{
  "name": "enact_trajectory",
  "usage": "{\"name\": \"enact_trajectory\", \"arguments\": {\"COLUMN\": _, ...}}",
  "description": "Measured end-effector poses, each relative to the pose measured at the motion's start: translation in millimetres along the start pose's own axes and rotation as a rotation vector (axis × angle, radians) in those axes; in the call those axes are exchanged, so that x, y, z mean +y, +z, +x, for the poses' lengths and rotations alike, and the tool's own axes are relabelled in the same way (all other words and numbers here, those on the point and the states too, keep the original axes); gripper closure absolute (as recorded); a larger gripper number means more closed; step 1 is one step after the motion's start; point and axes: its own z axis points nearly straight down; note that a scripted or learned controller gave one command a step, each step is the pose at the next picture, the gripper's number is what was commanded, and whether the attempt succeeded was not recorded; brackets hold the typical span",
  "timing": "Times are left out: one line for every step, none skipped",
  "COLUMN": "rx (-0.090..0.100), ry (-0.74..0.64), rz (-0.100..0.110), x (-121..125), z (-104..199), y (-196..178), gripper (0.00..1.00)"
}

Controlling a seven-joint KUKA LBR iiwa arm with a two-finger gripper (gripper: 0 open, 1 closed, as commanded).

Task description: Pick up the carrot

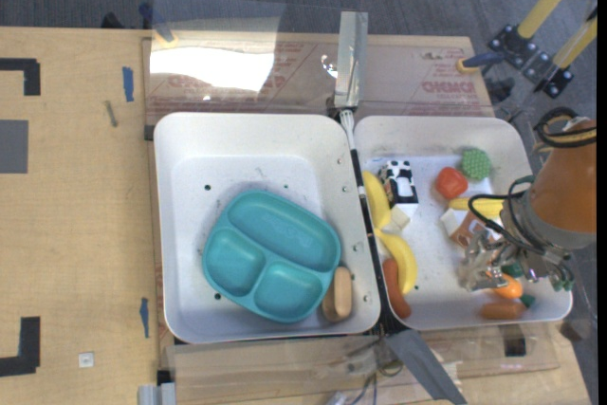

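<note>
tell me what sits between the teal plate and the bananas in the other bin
In the camera view, a tan bread roll lies beside the teal plate, then the bins' meeting walls, then the bananas.

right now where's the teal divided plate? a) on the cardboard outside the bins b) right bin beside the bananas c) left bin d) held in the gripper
c: the teal divided plate lies on the floor of the left bin, with a bread roll at its right edge.
</note>
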Motion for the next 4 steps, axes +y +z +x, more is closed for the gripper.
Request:
{"name": "enact_trajectory", "arguments": {"rx": -0.010, "ry": 0.000, "rz": 0.004, "x": -0.9, "z": -3.2, "y": -1.5, "gripper": 0.00}}
{"name": "enact_trajectory", "arguments": {"rx": 0.004, "ry": 0.093, "rz": -0.001, "x": 60.0, "z": -14.1, "y": 0.1, "gripper": 0.00}}
{"name": "enact_trajectory", "arguments": {"rx": -0.002, "ry": 0.092, "rz": 0.000, "x": 60.2, "z": -16.2, "y": -11.2, "gripper": 1.00}}
{"name": "enact_trajectory", "arguments": {"rx": 0.006, "ry": 0.084, "rz": 0.001, "x": 14.0, "z": -0.1, "y": -12.6, "gripper": 1.00}}
